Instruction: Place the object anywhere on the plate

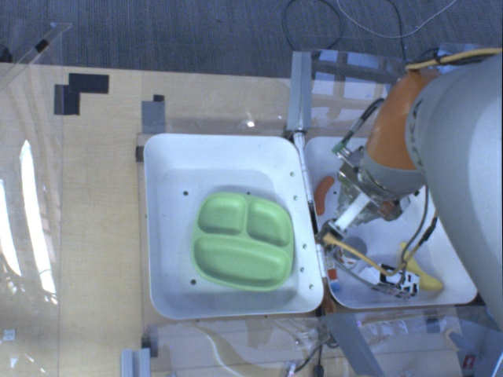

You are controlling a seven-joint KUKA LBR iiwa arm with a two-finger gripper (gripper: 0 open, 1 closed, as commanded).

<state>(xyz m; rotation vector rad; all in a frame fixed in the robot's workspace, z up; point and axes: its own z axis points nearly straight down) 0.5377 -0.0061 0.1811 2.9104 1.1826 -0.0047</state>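
A green plate [242, 240] with three compartments lies in the left white bin [169, 210], and nothing rests on it. In the right bin [318, 159], an orange-red sausage-shaped object [324, 194] lies along the left wall. A yellow banana-like object [422, 278] sits near the front right. My gripper [332, 236] hangs low in the right bin near its left wall, just in front of the sausage-shaped object. The arm hides much of that bin.
The ridge where the two bins meet [310, 226] runs between the gripper and the plate. A small red item [333, 274] lies by the front left corner of the right bin. The wooden bench [86, 234] surrounds the bins.
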